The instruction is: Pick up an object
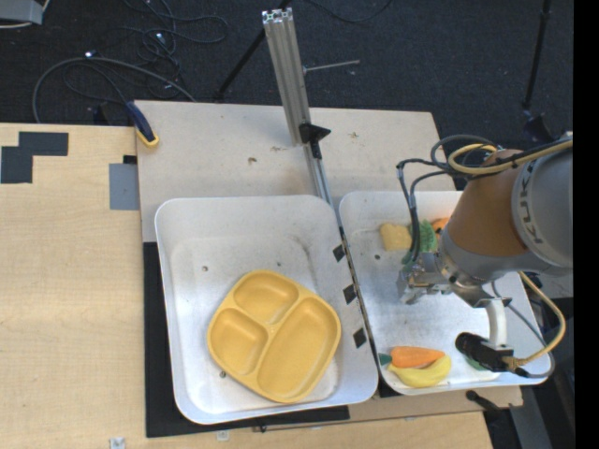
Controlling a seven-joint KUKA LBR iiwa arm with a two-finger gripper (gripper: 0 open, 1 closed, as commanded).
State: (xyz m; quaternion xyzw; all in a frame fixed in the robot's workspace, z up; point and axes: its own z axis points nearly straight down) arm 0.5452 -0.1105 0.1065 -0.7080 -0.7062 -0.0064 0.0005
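My gripper (416, 288) hangs low over the middle of the right bin (374, 279), above bare white floor. A pale yellow object (394, 237) lies just beyond it toward the bin's far side. Beside that object sits a green item (427, 236), with a bit of an orange item (439, 224) showing at the arm's edge. At the near edge of the bin lie an orange carrot (416, 355) and a yellow banana (422, 373), touching each other. I see nothing held in the gripper.
A yellow divided plate (273, 335) lies in the left bin (178, 251). An aluminium post (290, 78) rises behind the bins. The arm's orange band (487, 213) covers the right bin's far right part.
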